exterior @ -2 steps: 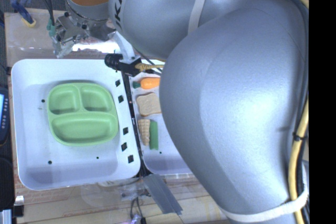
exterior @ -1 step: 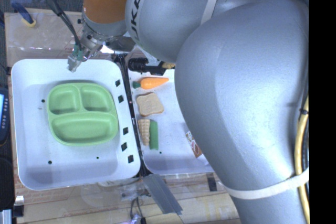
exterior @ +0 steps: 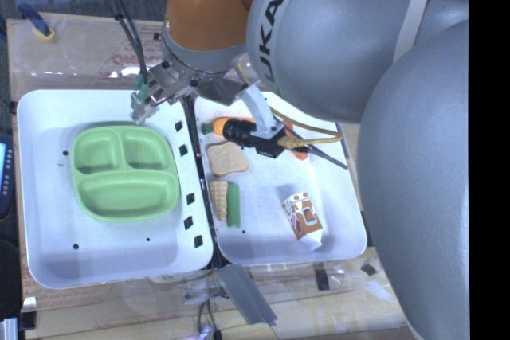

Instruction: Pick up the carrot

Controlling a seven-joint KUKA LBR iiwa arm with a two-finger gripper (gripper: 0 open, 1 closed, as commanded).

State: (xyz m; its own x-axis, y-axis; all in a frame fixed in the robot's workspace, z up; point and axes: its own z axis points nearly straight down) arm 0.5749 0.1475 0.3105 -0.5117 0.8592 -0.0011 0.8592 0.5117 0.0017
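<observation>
End effector [exterior: 143, 101] sits over the far edge of the left bin [exterior: 32, 171], beside the plate [exterior: 125, 171]; its grip state cannot be told. Carrot [exterior: 237, 123] lies at the far end of the right bin [exterior: 344, 199], just beyond the bread [exterior: 227, 159].

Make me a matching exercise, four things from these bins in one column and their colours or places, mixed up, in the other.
Things:
1 plate
2 carrot
3 bread slice
4 packet

Colour or place:
A orange
B green, in the left bin
C tan, beside the carrot
D white and brown

Pairs: 1-B, 2-A, 3-C, 4-D
</observation>
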